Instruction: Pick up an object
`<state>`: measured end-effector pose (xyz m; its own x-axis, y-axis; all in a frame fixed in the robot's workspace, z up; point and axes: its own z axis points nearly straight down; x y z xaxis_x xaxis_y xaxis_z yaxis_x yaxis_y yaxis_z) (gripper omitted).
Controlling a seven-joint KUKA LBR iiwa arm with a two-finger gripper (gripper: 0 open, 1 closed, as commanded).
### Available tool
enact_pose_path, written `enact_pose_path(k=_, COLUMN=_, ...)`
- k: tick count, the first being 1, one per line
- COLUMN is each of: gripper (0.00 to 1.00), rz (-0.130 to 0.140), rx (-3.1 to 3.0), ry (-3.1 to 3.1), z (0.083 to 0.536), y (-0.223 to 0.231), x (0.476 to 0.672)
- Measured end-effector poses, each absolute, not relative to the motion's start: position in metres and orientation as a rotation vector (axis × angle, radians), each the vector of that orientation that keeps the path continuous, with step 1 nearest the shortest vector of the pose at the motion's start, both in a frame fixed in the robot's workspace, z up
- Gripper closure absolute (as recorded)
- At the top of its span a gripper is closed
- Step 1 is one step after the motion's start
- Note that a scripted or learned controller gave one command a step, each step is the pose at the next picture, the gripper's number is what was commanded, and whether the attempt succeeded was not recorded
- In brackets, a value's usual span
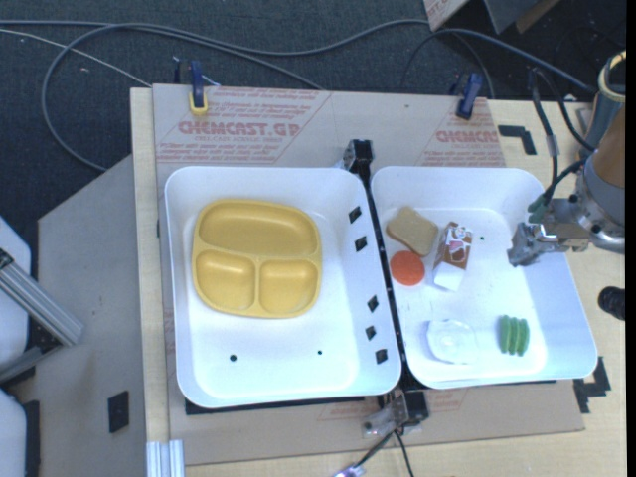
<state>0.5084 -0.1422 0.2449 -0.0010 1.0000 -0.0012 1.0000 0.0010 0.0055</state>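
**Gripper poised at the right bin's far edge**

Dark carpet and loose cables surrounded the bench, where two white bins sat side by side. The right bin (556,296) held the candidates — a tan bread slice (412,231), an orange disc (407,268), a green piece (514,335) near the front right corner. The gripper (529,245) hovered by the right edge, touching nothing, holding nothing; how far it stood open could not be told. A clean pick probably meant centring over one isolated item — the green piece — before descending.

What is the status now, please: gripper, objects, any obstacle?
Gripper over right bin, upper right part, holding nothing seen. Nearest: green object, brown-white packet; both untouched. Nothing between them and gripper.
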Motion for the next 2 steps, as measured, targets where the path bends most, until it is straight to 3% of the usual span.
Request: enact_pose_path(k=2, gripper=1.0, rz=0.004, rx=2.214, ry=2.23, z=0.242, y=-0.037, x=0.513)
